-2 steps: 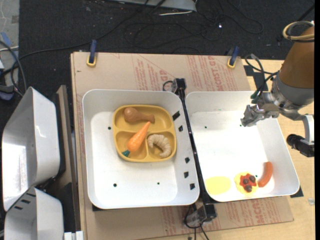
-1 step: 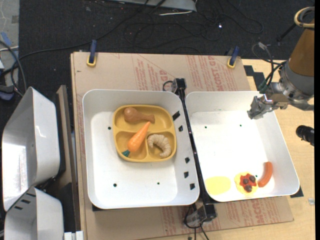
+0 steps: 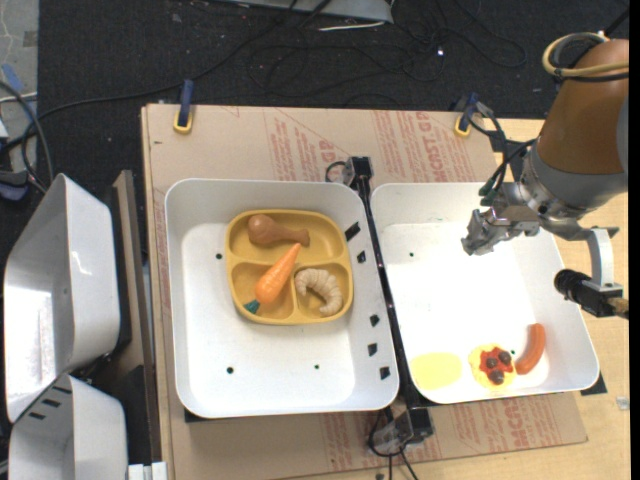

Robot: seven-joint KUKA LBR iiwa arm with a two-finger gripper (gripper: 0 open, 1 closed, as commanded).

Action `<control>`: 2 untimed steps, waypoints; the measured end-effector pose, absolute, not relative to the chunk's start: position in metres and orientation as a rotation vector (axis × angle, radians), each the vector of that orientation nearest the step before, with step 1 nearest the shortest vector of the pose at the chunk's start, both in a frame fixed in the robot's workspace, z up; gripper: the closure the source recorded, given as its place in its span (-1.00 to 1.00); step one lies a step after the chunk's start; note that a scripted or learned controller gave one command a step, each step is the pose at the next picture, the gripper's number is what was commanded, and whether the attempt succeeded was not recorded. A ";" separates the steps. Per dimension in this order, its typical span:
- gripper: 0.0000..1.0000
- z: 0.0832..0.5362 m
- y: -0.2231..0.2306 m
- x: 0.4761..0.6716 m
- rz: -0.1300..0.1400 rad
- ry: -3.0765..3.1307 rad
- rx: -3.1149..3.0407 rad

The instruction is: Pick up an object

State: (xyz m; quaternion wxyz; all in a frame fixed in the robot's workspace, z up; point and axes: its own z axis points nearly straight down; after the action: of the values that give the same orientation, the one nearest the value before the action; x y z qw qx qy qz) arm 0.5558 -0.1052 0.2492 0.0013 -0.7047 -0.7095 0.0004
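Along the near wall of the right bin (image 3: pixel 575 268), a yellow disc (image 3: pixel 436 369), a small red piece (image 3: pixel 493 362) and an orange sausage (image 3: pixel 531 348) are laid in a row. Farther back, the gripper (image 3: pixel 484 234) is hung over that bin's bare floor, well apart from them; its opening cannot be told. In the left bin (image 3: pixel 190 298), a yellow divided plate (image 3: pixel 236 238) is set, in which a drumstick (image 3: pixel 276 231), carrot (image 3: pixel 278 274) and shrimp (image 3: pixel 320 288) are held.

grey arm (image 3: pixel 560 183), orange band (image 3: pixel 592 98), dark metal pincer (image 3: pixel 484 233), black cables.
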 end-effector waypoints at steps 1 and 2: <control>1.00 0.235 -0.056 0.544 0.001 -2.228 -2.211; 1.00 0.242 -0.010 0.539 -0.001 -2.229 -2.212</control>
State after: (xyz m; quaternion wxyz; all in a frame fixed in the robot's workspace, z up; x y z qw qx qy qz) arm 0.5388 -0.0099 0.2416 0.0007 -0.7045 -0.7097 -0.0002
